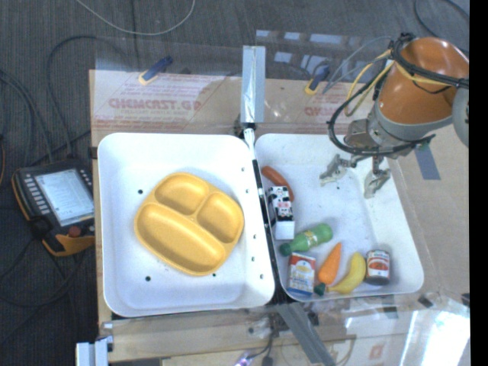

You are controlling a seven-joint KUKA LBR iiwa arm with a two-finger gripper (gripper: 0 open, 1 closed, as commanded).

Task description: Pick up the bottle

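Note:
A green bottle with a yellow label lies on its side in the lower middle of the right bin. My gripper hangs over the upper part of that bin, up and to the right of the bottle and well apart from it. Its two fingers are spread wide, open, with nothing between them.
Around the bottle lie a sausage, a small milk carton, a juice box, a carrot, a banana and a can. The left bin holds a yellow divided plate.

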